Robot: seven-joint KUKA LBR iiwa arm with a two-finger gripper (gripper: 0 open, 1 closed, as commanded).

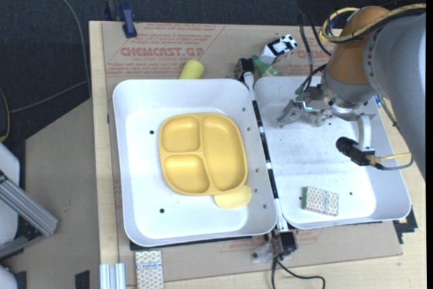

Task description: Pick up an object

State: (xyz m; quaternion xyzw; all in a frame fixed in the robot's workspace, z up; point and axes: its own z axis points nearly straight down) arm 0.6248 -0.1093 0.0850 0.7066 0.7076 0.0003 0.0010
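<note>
A small patterned packet (pixel 319 200) lies flat near the front of the right bin (pixel 385 203). A yellow divided plate (pixel 203 152) sits in the middle of the left bin (pixel 135 145), with a pale yellow piece (pixel 233 197) poking out under its front edge. My gripper (pixel 304 116) hangs low over the far part of the right bin, well behind the packet. Its two grey fingers (pixel 287 115) are spread apart with nothing between them.
A yellow object (pixel 191 69) lies on the cardboard behind the left bin. A black-and-white item (pixel 281 46) and a greenish one (pixel 264 64) sit behind the bins' divide. A black cable end (pixel 352 149) dangles over the right bin.
</note>
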